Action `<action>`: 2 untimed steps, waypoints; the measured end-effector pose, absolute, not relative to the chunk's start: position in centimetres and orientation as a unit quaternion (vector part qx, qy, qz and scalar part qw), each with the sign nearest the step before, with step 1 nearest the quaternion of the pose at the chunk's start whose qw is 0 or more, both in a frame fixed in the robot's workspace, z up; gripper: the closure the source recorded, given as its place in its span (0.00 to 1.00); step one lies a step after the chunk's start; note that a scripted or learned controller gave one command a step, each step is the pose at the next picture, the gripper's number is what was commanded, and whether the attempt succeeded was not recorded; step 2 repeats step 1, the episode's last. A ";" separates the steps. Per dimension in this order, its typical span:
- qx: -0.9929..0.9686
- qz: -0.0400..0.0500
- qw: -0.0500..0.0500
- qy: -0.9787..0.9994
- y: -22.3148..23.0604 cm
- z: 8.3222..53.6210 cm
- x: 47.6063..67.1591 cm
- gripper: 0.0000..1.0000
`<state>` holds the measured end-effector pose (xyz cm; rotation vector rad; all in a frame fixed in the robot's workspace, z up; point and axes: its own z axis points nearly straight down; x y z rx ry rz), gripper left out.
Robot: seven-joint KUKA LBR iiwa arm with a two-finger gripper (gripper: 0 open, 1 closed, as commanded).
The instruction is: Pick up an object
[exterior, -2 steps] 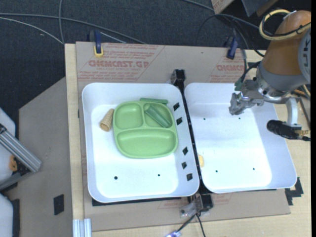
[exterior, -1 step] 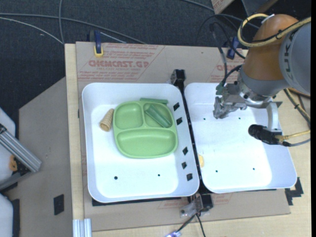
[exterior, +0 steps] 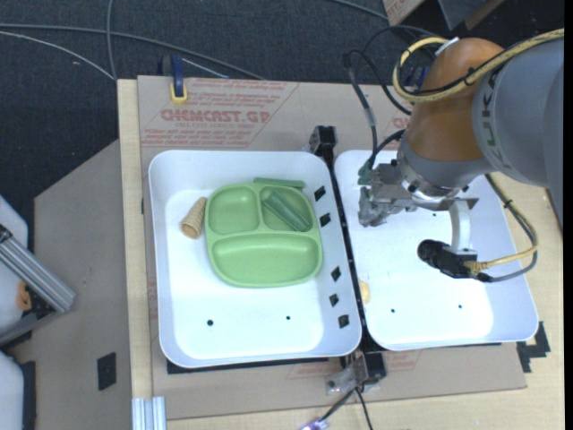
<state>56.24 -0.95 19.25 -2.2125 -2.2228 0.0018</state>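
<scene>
A green sectioned plate (exterior: 261, 236) lies in the left bin (exterior: 179, 321), with a green stick-like piece (exterior: 286, 209) in its upper right section. A tan ice-cream cone (exterior: 192, 218) lies just left of the plate. A flat green strip (exterior: 279, 184) pokes out behind the plate's far edge. My gripper (exterior: 376, 206) hangs over the upper left part of the right bin (exterior: 430, 325), near the divider, with nothing seen between its fingers.
A small yellowish bit (exterior: 364, 288) sits at the left rim of the right bin. Black clips line the divider (exterior: 333, 240) between the bins. Cardboard (exterior: 224, 110) lies under both bins, with a blue and yellow clamp (exterior: 177, 77) at its far edge.
</scene>
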 end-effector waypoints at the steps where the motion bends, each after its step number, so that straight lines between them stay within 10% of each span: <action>1: -0.705 -0.001 0.001 -0.709 4.1 20.5 55.8 1.00; 2: -0.705 -0.001 0.001 -0.709 4.1 20.5 55.8 1.00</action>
